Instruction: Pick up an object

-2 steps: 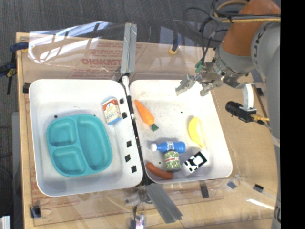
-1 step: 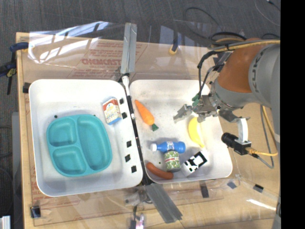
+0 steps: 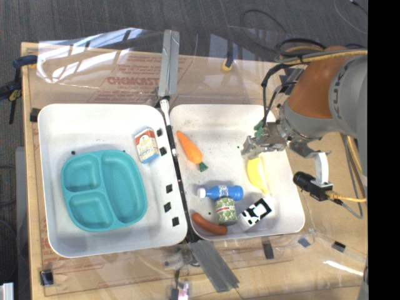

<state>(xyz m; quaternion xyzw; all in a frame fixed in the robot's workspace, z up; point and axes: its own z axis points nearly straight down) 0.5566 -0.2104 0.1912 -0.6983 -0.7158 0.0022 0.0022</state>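
Sausage (image 3: 209, 224) frontmost, banana (image 3: 256, 175) just below hand (image 3: 261, 144)

The claw (image 3: 260, 144) hangs over the right bin (image 3: 275, 114), with the banana (image 3: 256, 174) just below it, the carrot (image 3: 190, 149) left, and the tray (image 3: 103, 189) far left in the left bin (image 3: 53, 120).

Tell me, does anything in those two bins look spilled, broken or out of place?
Nothing looks spilled or broken. The small carton in the left bin lies beside the teal tray, not in it. The bottle in the right bin lies on its side against a can.
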